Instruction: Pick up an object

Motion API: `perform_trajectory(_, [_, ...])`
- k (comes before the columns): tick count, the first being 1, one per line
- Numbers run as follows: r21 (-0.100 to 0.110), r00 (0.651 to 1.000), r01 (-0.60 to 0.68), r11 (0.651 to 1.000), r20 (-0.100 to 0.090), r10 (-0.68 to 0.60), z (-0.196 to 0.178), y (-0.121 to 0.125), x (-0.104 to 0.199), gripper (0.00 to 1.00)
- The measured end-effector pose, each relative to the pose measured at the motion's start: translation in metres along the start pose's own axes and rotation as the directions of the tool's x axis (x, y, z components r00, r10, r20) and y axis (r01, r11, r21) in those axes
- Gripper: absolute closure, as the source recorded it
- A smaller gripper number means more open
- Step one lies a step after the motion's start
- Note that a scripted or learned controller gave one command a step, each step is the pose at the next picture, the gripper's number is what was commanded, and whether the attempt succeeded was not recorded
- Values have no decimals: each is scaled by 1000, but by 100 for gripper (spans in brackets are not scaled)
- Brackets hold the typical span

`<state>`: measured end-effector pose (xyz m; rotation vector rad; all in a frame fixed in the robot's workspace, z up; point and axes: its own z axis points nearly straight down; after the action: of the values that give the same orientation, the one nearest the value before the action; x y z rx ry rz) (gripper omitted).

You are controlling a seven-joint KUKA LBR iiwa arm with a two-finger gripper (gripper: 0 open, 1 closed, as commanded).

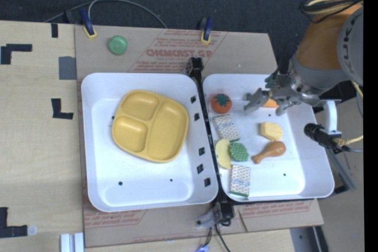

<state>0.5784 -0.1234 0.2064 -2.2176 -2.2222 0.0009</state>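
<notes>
Two white bins on my desk; hand spread open, holding nothing, straddling an orange piece right of the tomato.

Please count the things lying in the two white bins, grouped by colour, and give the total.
Yellow: 3, the divided plate, the cheese wedge, the pale disc
Red: 1, the tomato
Green: 1, the leafy piece
Brown: 1, the drumstick
Patterned packets: 2
Orange: 1, the piece under the pincer
Total: 9
</notes>
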Motion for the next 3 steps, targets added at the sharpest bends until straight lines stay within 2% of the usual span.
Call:
perform_trajectory(1, [-1, 1000, 1, 1000, 0, -1, 12, 87, 33, 0])
perform_trajectory(2, [-3, 1000, -1, 1000, 2, 1, 120, 65, 24, 0])
perform_trajectory(3, [-1, 1000, 0, 1000, 1, 0, 121, 88, 27, 0])
